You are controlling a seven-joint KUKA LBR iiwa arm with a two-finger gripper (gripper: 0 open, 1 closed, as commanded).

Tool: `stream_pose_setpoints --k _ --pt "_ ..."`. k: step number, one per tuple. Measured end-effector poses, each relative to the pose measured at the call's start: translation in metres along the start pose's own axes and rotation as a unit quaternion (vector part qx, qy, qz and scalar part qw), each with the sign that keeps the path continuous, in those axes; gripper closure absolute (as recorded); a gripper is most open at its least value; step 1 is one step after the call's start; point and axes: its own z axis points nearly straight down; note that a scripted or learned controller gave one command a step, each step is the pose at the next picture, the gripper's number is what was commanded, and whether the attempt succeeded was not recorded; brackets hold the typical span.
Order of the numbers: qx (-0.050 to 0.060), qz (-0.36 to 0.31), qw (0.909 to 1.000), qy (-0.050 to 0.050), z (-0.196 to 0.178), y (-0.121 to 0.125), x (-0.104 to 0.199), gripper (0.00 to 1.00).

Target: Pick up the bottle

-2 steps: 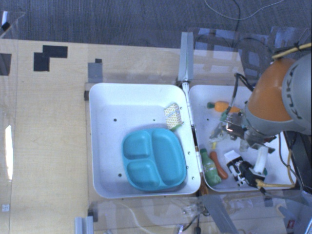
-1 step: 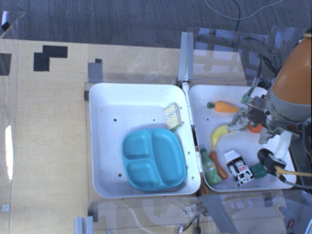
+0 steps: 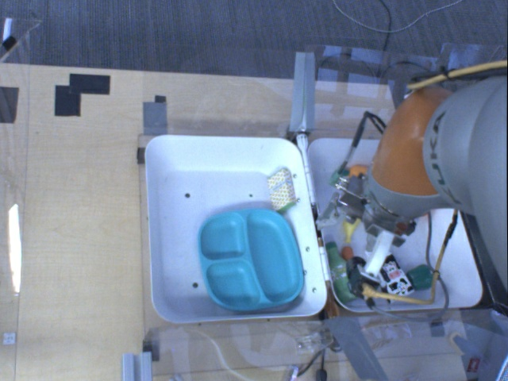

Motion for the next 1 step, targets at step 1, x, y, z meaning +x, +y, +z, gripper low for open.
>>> stream_pose_setpoints --k 1 --pt "0.002 0.099 0.9951 0.0 0.0197 -0.047 0.0731 0.0"
